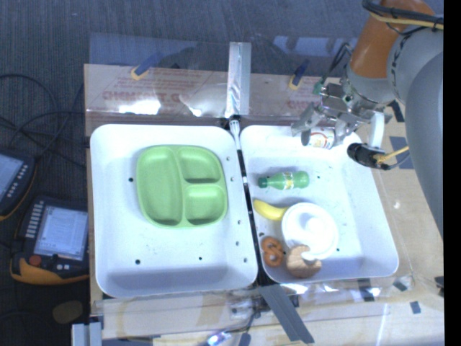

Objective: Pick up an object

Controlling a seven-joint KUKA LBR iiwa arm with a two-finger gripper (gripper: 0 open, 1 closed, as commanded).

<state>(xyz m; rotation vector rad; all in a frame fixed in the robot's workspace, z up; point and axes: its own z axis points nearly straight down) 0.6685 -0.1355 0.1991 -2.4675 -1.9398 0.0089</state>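
Now gripper (pixel 325 130) over right bin (pixel 360 215) far edge, finger spread impossible to tell, green bottle (pixel 284 181), banana (pixel 269 210), white bowl (pixel 310 228) below.

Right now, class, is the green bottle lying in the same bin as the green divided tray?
No: the green bottle lies in the right bin, while the green divided tray sits in the left bin.

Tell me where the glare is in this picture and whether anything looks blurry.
Camera view: strong glare on the clear sheet behind the left bin, around; softer shine on the white cup; the pincer and small items like the pretzel look soft; green tray reads evenly lit.
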